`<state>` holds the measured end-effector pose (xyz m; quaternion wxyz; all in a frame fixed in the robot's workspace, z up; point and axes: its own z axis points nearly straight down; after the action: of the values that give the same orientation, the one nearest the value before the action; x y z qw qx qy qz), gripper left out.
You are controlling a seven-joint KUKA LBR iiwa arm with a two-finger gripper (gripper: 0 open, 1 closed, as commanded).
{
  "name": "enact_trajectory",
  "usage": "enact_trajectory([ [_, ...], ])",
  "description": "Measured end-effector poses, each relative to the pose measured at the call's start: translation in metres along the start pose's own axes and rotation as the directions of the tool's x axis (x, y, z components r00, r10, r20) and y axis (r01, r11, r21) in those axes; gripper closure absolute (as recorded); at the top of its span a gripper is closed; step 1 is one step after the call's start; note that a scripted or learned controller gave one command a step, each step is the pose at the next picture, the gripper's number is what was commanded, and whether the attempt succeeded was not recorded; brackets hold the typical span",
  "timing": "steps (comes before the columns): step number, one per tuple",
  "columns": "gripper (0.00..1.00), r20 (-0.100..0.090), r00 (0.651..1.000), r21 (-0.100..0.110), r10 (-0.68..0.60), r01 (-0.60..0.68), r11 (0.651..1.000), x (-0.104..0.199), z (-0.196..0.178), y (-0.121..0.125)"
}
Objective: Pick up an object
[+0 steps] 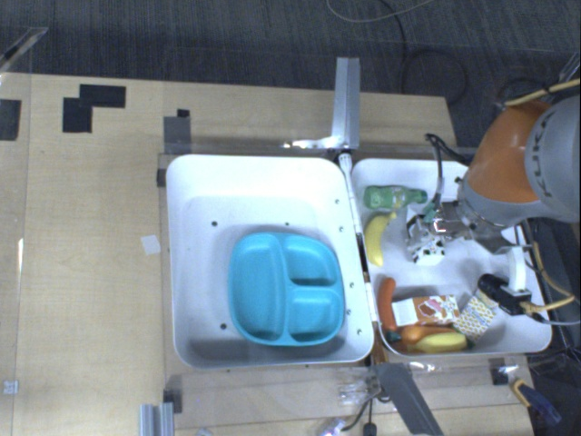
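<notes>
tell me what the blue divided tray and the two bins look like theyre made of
Blue tray: probably moulded plastic, uniform colour with a soft sheen and rounded compartment edges.
Left bin and right bin: likely thin formed plastic, smooth white with rounded corners and faint glare, though painted metal cannot be ruled out.

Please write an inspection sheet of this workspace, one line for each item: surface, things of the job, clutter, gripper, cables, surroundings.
Surface: wooden bench with two shallow white bins side by side, the left bin and the right bin.
Job's things: in the right bin, a green bottle, a yellow banana, an orange carrot-like piece, a printed packet, a second banana.
Clutter: a blue divided tray lies in the left bin.
Gripper: gripper low over the right bin, near the first banana; holding nothing visible.
Cables: a thin cable on the floor; wires at the arm.
Surroundings: dark carpet; black marks on the bench.
</notes>
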<state>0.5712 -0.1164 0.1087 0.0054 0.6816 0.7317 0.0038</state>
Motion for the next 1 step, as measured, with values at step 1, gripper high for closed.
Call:
enact_trajectory([
  [1,1.00,0.000,0.998,-0.012,0.063,-0.063,0.998,-0.0325,0.0127,0.0030],
])
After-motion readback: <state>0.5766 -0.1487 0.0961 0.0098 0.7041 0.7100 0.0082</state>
